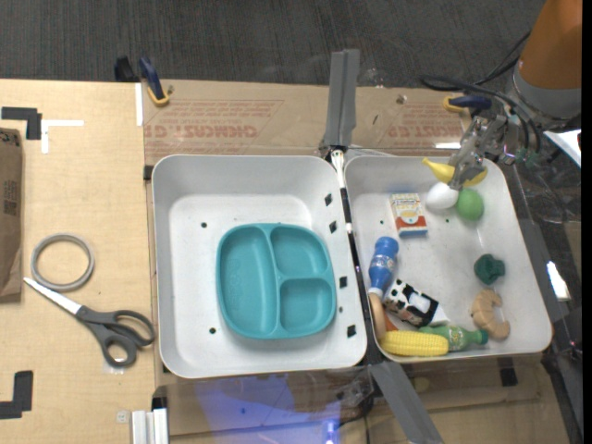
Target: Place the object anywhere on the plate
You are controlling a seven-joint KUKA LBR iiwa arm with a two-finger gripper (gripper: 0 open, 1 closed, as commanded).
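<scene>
In the left bin (pixel 176 248): smooth teal plastic plate (pixel 276 280), rounded rectangle, three compartments, lying flat.

In the right bin (pixel 532 276), well apart from the plate: glossy toy foods. At the far end, a curved yellow banana-shaped toy (pixel 440 167), a white egg (pixel 442 197) touching a round green fruit (pixel 470 203). Beside them, a small carton (pixel 409 215) with a red-and-white label, print too small to read. Nearer, a blue bottle (pixel 382 262) and a bumpy yellow corn cob (pixel 414 343).

Above the banana-shaped toy, a metal gripper (pixel 467 160); cannot tell whether spread or closed, or holding anything.

On the cardboard (pixel 240 118) behind, red printed letters, upside down, not legible.
</scene>
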